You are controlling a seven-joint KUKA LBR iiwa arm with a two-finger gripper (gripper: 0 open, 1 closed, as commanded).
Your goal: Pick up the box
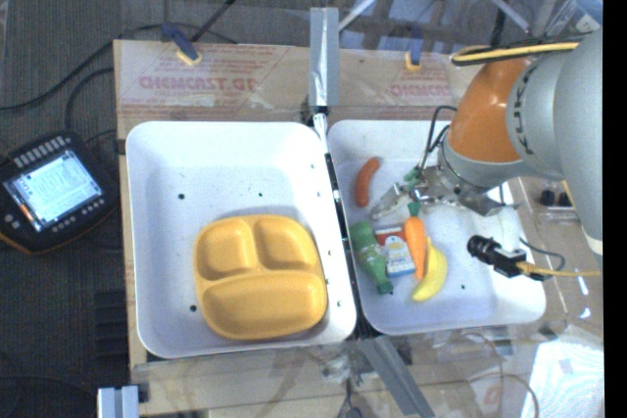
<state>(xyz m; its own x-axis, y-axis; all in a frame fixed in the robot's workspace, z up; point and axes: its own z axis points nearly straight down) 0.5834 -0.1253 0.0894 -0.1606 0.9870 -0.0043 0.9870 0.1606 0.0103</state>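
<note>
A grey robot arm with an orange band (490, 117) reaches in from the right, its two-finger gripper (397, 201) hovering low over the right white bin (490, 299), apparently lining up on the cluster below. Whether it is open or closed cannot be told. The target, a small red-and-white box (397, 253), lies just near of it, wedged between a green bottle (370, 255) and an orange carrot (417, 243), beside a yellow banana (431, 277). A sausage (366, 181) lies farther back. The left white bin (157, 210) holds a yellow compartment tray (260, 276).

Fixed overhead camera, slanted down (arm (549, 113) from right), both bins (157, 171) visible
</note>
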